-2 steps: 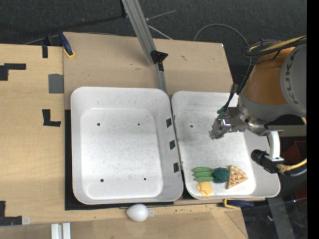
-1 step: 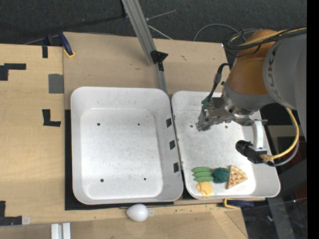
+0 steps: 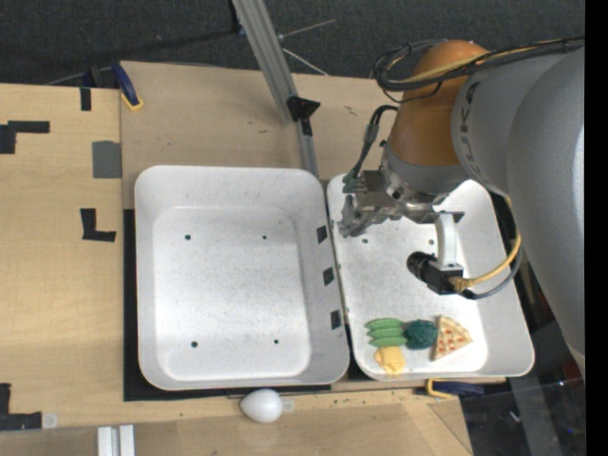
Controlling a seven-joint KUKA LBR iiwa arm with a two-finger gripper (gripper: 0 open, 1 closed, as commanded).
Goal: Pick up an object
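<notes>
Over the far-left corner of the right bin (image 3: 380,283), the gripper (image 3: 353,215) hangs low. Can't tell whether the claw is spread or pressed together: it's seen from above & reads dark vs. its own housing. The arm (image 3: 532,112) comes in across the right bin's far-right side.

4 toy foods sit along the right bin's near edge, well apart from the gripper:
- a green pea pod (image 3: 385,329) at left
- a yellow piece (image 3: 389,357) just nearer than the pod & touching it
- a dark green broccoli floret (image 3: 419,332) at the pod's right end
- a pizza slice (image 3: 450,336) w/ red dots, just right of the floret

The left bin (image 3: 228,264) abuts the right bin's left side. 1 white egg (image 3: 261,406) lies on the bench, out beyond the right bin's near-left corner.
</notes>
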